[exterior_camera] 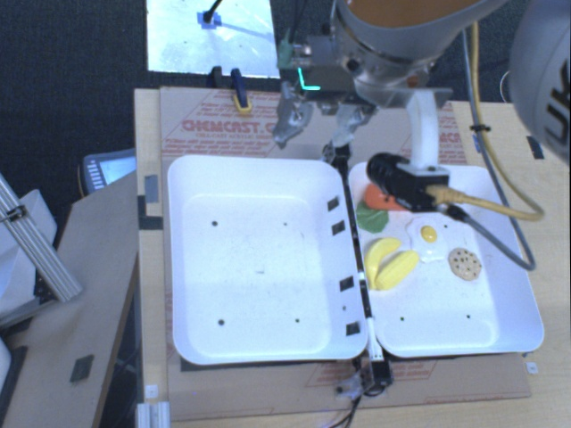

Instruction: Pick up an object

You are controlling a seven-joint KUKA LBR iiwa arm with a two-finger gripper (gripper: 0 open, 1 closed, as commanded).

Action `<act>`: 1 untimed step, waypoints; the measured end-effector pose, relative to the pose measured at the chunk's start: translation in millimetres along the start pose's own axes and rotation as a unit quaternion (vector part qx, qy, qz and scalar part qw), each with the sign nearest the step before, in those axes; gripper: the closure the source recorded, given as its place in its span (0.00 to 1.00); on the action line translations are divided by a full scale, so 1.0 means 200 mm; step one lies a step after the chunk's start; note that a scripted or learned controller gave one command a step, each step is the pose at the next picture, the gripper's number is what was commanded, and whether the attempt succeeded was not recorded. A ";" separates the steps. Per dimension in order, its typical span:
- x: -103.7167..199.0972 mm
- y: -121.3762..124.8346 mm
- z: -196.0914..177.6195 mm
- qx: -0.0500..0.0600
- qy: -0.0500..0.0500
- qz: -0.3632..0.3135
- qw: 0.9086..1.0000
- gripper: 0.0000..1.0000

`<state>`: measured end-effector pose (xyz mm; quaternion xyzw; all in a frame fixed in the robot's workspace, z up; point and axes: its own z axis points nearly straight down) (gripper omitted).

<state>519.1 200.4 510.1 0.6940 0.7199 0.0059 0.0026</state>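
Yellow banana (393, 266), cookie (464, 263), fried egg (428, 235) and an orange-green piece (373, 212) (carrot, probably) lie in the right bin (464, 328), all camera-ward of the fingers (288, 125). Fingers spread, nothing between them, hovering over the bins' far rim. Pick not yet made; descent and grasp remain.

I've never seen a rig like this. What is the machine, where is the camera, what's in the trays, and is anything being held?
One camera, fixed above the bench, looks down at a slant. The grey robot arm with an orange band reaches in from the right. Its two-finger jaws hang open above the far rim where the two white bins meet, with nothing between them. The right bin holds toy food: a banana, a fried egg, a cookie and an orange-and-green piece. The left bin sits beside it.
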 end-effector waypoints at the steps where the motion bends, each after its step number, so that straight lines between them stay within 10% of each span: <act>1: 0.00 0.00 -0.06 -0.002 0.000 -0.002 1.000 1.00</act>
